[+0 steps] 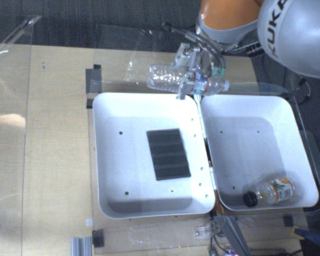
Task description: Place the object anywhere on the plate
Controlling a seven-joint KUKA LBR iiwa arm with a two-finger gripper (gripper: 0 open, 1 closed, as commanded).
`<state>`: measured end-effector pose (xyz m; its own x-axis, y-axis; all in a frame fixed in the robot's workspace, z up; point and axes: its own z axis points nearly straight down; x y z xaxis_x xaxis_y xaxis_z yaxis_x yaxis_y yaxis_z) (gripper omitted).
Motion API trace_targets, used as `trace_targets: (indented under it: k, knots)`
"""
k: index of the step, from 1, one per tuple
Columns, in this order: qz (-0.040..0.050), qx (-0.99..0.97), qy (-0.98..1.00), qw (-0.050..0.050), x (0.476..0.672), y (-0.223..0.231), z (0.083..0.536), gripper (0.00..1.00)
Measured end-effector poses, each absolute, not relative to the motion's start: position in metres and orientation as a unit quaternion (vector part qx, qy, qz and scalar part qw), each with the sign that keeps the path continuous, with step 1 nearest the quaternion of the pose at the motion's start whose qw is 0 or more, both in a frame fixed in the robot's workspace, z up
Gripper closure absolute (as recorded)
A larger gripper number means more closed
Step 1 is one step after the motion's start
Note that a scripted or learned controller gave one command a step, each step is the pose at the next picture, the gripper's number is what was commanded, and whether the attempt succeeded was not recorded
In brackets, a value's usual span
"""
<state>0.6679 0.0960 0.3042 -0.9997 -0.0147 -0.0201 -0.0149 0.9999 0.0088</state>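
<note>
**benchwatcher:** so where were you at that point?

**iiwa_arm:** My gripper (191,85) was up at the far edge of the bins, right over the seam between them. I had a clear plastic bottle (173,78) crosswise between my fingers, lying on its side and sticking out to both sides.

**benchwatcher:** and the plate?

**iiwa_arm:** The dark ribbed plate (168,154) sat flat in the middle of the left bin (112,196), well apart from me. The right bin (298,143) had another bottle (269,192) with a black cap lying in its near corner.
</note>
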Motion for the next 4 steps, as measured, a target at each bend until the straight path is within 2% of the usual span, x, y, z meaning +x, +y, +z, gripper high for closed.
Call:
trace_targets:
  k: [1, 2, 3, 4]
  knots:
    - [0.0008, -0.136, 0.991, 0.006, 0.67, 0.043, 0.292, 1.0]
    - [0.0014, -0.095, 0.995, 0.003, 0.625, 0.049, 0.185, 1.0]
    - [0.0009, -0.208, 0.978, 0.007, 0.671, 0.065, 0.216, 1.0]
    - [-0.0007, -0.378, 0.926, 0.006, 0.67, -0.008, 0.25, 1.0]
